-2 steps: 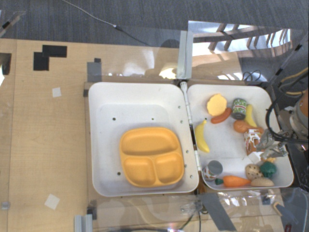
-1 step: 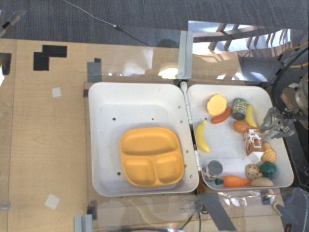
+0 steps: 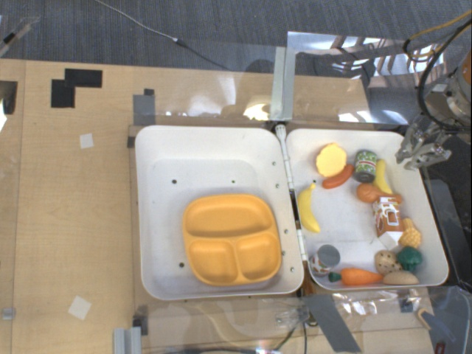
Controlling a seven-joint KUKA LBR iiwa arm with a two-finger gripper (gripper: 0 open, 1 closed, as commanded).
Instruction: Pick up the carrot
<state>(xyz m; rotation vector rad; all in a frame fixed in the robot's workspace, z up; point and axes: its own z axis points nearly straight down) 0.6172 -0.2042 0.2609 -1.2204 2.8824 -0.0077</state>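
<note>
No legible text in frame.
Small carton (image 3: 387, 217) in the right bin (image 3: 435, 220) and the can (image 3: 366, 166) above it both carry printed labels (red-and-white on the carton, dark on the can), but the print is too small and blurred to read.

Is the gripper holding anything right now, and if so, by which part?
Nothing. The gripper sits at the right bin's upper right edge; the carrot lies untouched at the near wall.

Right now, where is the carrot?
The orange toy carrot lies along the near edge of the right white bin, between the small grey cup and the beige potato-like piece.
</note>
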